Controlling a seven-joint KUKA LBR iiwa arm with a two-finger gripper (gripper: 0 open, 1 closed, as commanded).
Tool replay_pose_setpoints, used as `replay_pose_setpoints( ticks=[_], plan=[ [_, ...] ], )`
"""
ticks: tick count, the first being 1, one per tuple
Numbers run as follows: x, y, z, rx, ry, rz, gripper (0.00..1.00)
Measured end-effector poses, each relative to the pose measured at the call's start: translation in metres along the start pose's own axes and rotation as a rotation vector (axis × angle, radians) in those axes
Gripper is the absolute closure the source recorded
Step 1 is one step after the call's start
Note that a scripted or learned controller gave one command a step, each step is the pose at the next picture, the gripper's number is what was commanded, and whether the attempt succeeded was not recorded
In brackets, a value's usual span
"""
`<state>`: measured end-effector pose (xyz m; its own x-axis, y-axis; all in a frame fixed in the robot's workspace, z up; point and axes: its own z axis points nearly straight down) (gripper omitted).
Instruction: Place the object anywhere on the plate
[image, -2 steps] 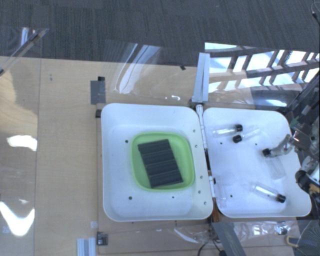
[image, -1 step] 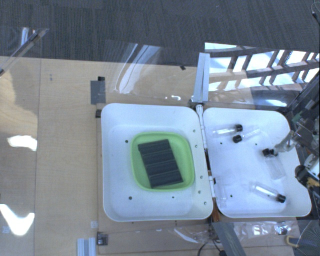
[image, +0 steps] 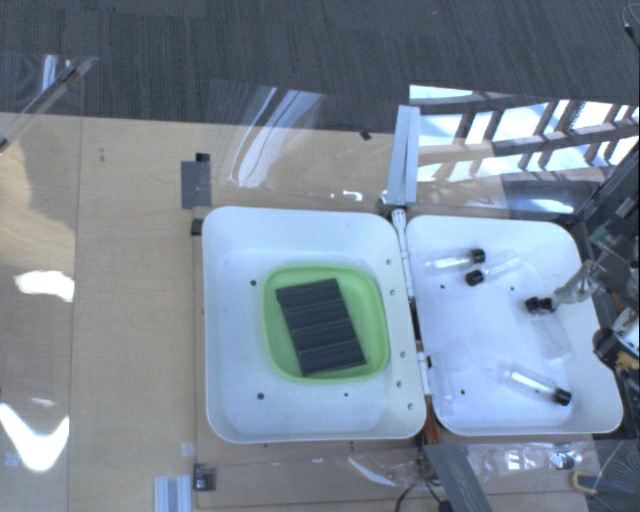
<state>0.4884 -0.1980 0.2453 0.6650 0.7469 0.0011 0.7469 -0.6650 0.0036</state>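
With the gripper (image: 588, 287), whose opening I cannot tell, far right of the plate (image: 376, 322) by a capped tube (image: 541, 304), it should centre over that tube, grip it crosswise, and clear the block (image: 320, 326) lying on the plate.

Left bin (image: 230, 300) white; plate (image: 372, 300) lime green; ribbed block (image: 319, 326) on it dark grey. Right bin (image: 470, 400) white; tubes (image: 534, 384) clear, black caps. Bench (image: 110, 300) pale wood.

2 white bins (image: 228, 300); 1 green plate (image: 375, 310); 1 dark block (image: 320, 326); 4 capped tubes (image: 536, 384).
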Motion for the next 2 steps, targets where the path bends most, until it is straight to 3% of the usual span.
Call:
replay_pose_setpoints(
  ticks=[2],
  plan=[
    [0.005, -0.004, 0.006, 0.0, 0.0, 0.036, 0.0]
  ],
)
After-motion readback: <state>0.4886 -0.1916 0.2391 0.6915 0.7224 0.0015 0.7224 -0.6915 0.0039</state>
